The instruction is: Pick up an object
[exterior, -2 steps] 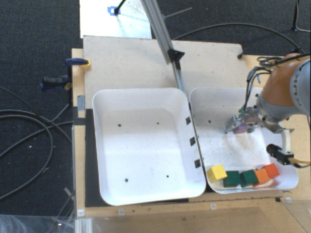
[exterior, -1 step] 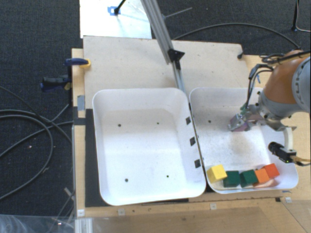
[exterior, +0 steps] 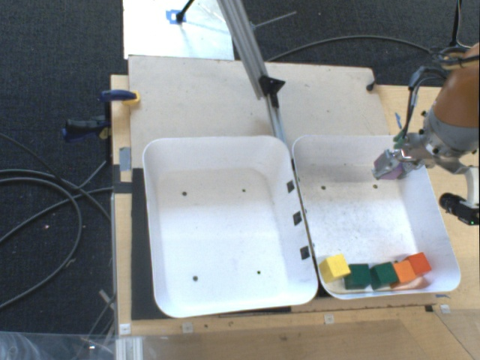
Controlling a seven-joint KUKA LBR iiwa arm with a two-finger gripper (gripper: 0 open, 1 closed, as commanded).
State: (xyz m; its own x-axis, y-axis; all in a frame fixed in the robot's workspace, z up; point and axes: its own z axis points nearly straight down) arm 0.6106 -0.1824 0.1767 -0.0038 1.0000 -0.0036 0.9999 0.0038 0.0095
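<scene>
Hand (exterior: 390, 167), grip state unclear, hovers over the right shallow white plastic bin (exterior: 352, 201)'s open floor; five coloured blocks (exterior: 375, 271) line its near wall.

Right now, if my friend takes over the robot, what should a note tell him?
Gripper: up over the far part of the right bin; something purplish shows at its tip, too unclear to call a hold.
Blocks: yellow block, two green blocks and an orange block with a red one sit in a row along the right bin's near edge.
Done: no pickup confirmed.
Left: grab one block.
</scene>
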